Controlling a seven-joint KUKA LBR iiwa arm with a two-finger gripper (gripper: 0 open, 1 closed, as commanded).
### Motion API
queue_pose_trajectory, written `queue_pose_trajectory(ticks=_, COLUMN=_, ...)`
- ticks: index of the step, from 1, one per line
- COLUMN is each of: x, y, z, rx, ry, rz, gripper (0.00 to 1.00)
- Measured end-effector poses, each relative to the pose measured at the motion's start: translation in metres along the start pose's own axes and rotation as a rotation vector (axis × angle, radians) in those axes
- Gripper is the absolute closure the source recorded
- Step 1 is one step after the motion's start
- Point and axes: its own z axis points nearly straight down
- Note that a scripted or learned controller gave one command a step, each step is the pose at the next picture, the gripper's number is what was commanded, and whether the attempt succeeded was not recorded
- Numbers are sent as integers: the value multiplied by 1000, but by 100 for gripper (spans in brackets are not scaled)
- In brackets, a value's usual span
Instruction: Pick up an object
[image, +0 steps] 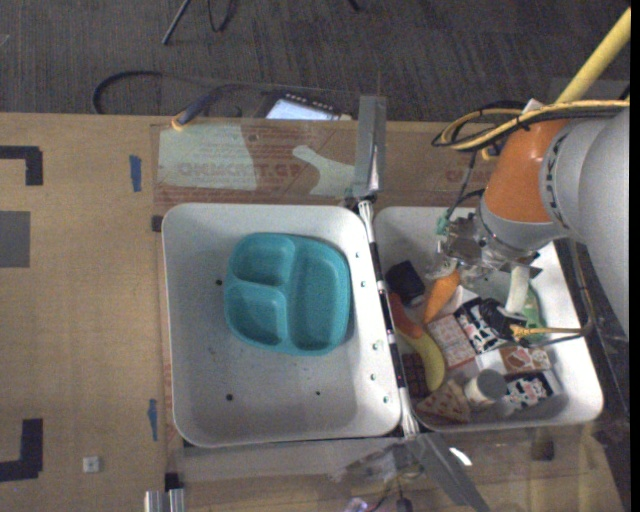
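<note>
Bench with two white bins side by side: left bin (190, 400), right bin (580, 400)

Left bin: one teal divided plate (288, 292), three compartments, lying flat near the middle

Right bin, a crowded heap:
- one orange carrot-shaped toy (441, 294), tilted, at the far side of the heap, directly under the gripper (478, 262)
- one yellow banana (430, 357), curved, along the left wall, with a red piece touching its far end
- one small black block (405, 276), just left of the carrot
- printed cards or small boxes, at least three, overlapping toward the near right
- one grey round cap-like piece (489, 384) at the near side
- one tan wedge (446, 403) at the near left corner

Gripper: low over the far part of the right bin, beside the carrot; whether its jaws are apart or closed cannot be told, and nothing is visibly held

Handling, by judgement: the carrot looks light, rigid plastic, smooth and tapered, so liable to slip; best taken across the thicker middle. Neighbours press close on the left
</note>
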Motion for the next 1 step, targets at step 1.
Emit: queue_pose_trajectory(ticks=1, x=66, y=36, z=-84, rx=14, ry=-2, rz=44, gripper=100)
